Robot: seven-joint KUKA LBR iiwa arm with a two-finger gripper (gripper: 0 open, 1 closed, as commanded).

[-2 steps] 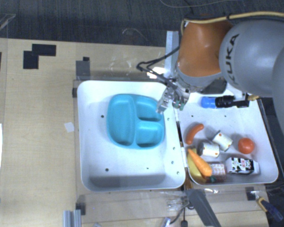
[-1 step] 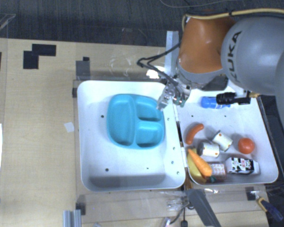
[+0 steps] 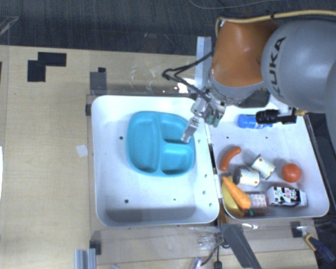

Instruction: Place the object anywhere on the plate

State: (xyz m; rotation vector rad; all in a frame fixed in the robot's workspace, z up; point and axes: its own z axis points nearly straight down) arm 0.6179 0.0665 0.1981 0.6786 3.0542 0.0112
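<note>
Gripper (image 3: 189, 133): over blue plate's (image 3: 151, 150) right edge; grip state cannot be told | Object: unidentified; candidates lie in right bin (image 3: 319, 167) | Nearest, sausage (image 3: 229, 157): judged light, smooth, slippery; grasp across its middle.

Blue plate (image 3: 157, 150) (three compartments), left bin (image 3: 109, 167)

Bright, even overhead light fills the scene. The glossy white plastic left bin (image 3: 148, 206) carries a soft grey shadow along its near wall, and its floor is nearly washed out. The large grey rounded arm housing (image 3: 308, 60) looks slightly soft, with a pale sheen. Overall sharpness is moderate.
</note>
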